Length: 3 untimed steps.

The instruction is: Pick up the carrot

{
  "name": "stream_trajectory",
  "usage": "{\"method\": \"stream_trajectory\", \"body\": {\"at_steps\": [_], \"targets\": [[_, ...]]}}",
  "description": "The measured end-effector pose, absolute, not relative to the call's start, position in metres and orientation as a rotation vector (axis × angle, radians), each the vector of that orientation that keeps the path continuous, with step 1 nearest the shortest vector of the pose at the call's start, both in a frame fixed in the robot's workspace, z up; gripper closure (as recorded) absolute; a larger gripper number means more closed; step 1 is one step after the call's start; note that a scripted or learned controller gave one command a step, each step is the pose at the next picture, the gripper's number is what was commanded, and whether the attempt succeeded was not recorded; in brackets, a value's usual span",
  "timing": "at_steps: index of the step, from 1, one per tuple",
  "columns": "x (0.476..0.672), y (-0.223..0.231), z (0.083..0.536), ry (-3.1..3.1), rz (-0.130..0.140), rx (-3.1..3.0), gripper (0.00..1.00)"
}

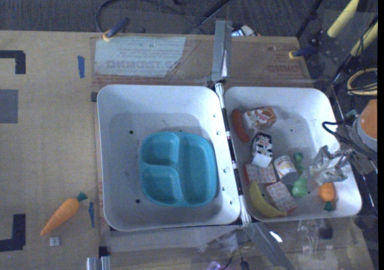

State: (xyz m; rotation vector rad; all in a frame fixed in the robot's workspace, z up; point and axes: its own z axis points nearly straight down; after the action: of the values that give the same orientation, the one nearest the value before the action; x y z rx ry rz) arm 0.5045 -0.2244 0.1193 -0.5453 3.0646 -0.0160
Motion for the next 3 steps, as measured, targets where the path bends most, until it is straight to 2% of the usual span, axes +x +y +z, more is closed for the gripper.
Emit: {"method": "stream_trajectory", "body": {"at_steps": [1, 2, 3], "targets": [[0.504, -0.224, 0.119, 3.065, -0.015, -0.545, 0.00], [0.526, -0.219, 0.086, 3.075, 0.007, -0.603, 0.00], [0.492, -0.221, 0.086, 3.091, 0.000, -0.531, 0.00]]}}
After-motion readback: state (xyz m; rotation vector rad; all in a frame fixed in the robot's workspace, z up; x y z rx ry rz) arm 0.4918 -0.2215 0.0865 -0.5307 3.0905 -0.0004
